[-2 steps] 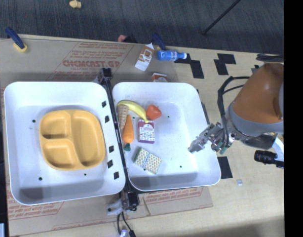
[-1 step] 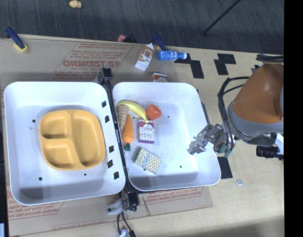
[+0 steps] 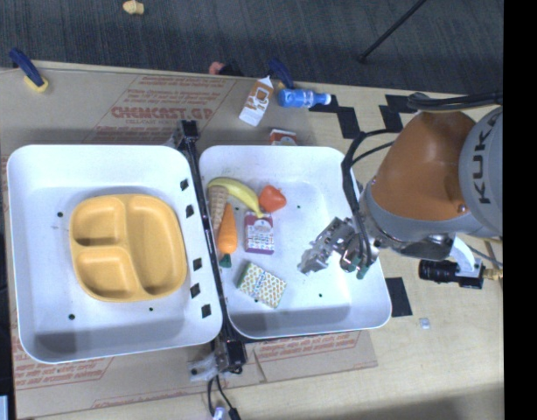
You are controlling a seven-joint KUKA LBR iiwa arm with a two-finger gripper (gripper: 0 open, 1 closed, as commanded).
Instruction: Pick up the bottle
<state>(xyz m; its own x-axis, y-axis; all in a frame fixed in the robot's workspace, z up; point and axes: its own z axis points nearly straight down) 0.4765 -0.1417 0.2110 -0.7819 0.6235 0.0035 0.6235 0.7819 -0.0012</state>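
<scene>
A small blue bottle [image 3: 298,99] lies on its side on the bench behind the right bin [image 3: 373,300], outside its far rim. My gripper [image 3: 317,257] hangs low over the right part of the right bin's floor, well in front of the bottle and apart from it. Nothing shows at its tip. The grey and orange arm [image 3: 426,182] reaches in from the right over the bin's right rim.
The right bin holds a banana [image 3: 233,191], a red-orange piece [image 3: 272,199], a carrot [image 3: 226,227], a maroon packet [image 3: 260,233] and a patterned pad [image 3: 261,284]. A yellow divided plate [image 3: 127,245] sits in the left bin [image 3: 28,322]. A small carton [image 3: 256,101] lies beside the bottle.
</scene>
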